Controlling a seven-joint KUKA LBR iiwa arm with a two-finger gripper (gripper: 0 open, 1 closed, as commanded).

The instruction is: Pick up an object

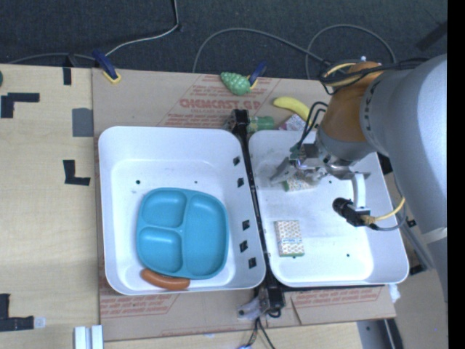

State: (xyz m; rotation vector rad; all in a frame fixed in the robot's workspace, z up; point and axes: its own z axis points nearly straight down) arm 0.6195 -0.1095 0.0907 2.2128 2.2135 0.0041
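Left bin (116, 151): blue plate (182, 233) with a sausage (166, 280) touching its near edge. Right bin (327, 267): patterned packet (290, 238) near the front, small pale item (296, 185) further back. Gripper (294, 171) low over that item, touching or just above it. Can't tell the fingers' state or whether anything is gripped. Banana (292, 107) on table behind the bin.
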